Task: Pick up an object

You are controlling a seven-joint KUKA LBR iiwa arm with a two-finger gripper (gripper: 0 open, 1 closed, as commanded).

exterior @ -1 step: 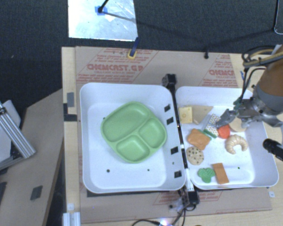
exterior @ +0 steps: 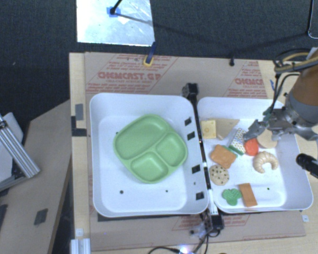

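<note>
We see two shallow white bins side by side on a table (exterior: pixel 122 67) covered with brown printed board. The left white bin (exterior: pixel 103 194) holds a light green plastic plate with three sections (exterior: pixel 150 148), lying a bit turned.

The right white bin (exterior: pixel 299 192) holds small toy foods. There is a pale yellow cheese square (exterior: pixel 209 128) near the top left, an orange flat toast-like piece (exterior: pixel 222 155) just below it, and a round tan cookie with dark dots (exterior: pixel 219 174) under that. A green leafy piece (exterior: pixel 231 196) lies near the bottom rim, with a small orange block (exterior: pixel 248 194) just beside it. A pale croissant (exterior: pixel 266 161) lies to the right of the middle. A round red-orange tomato-like piece (exterior: pixel 252 147) sits just above the croissant, next to a small grey and green packet (exterior: pixel 236 139).

The grey arm with the orange band (exterior: pixel 310 89) reaches in from the right. Its tool (exterior: pixel 256 129) hangs low over the red-orange piece and the packet. We cannot tell if the tool is wide or narrow, and we do not see anything held in it.
</note>
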